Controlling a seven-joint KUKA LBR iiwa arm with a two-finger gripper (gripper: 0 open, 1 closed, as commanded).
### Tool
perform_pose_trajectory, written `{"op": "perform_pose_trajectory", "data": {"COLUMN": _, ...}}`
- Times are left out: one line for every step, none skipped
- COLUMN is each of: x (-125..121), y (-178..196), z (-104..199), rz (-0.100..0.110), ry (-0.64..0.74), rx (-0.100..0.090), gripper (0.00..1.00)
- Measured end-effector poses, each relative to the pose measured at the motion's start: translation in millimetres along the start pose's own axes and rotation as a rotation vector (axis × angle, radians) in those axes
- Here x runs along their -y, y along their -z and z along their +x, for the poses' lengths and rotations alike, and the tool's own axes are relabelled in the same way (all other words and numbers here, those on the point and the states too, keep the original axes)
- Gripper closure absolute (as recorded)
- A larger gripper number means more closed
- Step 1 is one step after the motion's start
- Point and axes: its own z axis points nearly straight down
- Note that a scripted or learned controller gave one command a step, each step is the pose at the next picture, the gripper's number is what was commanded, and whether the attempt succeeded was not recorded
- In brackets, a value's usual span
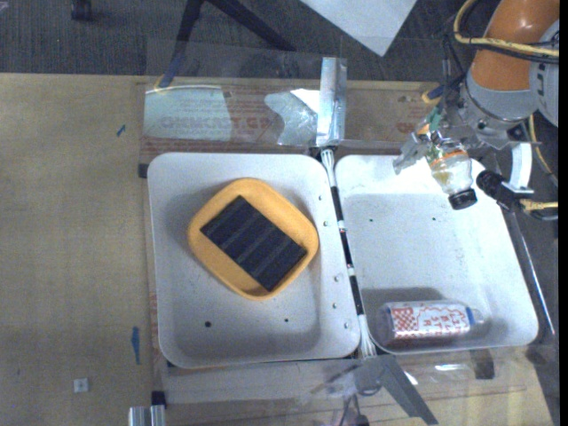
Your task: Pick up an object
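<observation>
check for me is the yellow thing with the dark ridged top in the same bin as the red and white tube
No, the yellow object lies in the left bin, while the red and white tube lies in the right bin.

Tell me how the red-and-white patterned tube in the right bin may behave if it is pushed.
The red-and-white patterned tube lies on its side along the right white bin's near wall. It looks rounded, so it may roll. It seems small and probably light. The wall beside it may stop it and leave little room for fingers.
</observation>
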Motion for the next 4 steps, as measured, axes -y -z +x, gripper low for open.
{"op": "perform_pose_trajectory", "data": {"x": -0.9, "y": 10.2, "z": -0.6, "rz": -0.004, "ry": 0.001, "rx": 0.003, "gripper": 1.00}}
{"op": "perform_pose_trajectory", "data": {"x": 25.1, "y": 67.1, "z": 6.3, "rz": -0.001, "ry": 0.005, "rx": 0.000, "gripper": 1.00}}
{"op": "perform_pose_trajectory", "data": {"x": 5.5, "y": -14.5, "z": -5.3, "rz": 0.002, "ry": 0.327, "rx": -0.003, "gripper": 1.00}}
{"op": "perform_pose_trajectory", "data": {"x": 2.7, "y": -116.5, "z": -9.8, "rz": 0.004, "ry": 0.152, "rx": -0.003, "gripper": 1.00}}
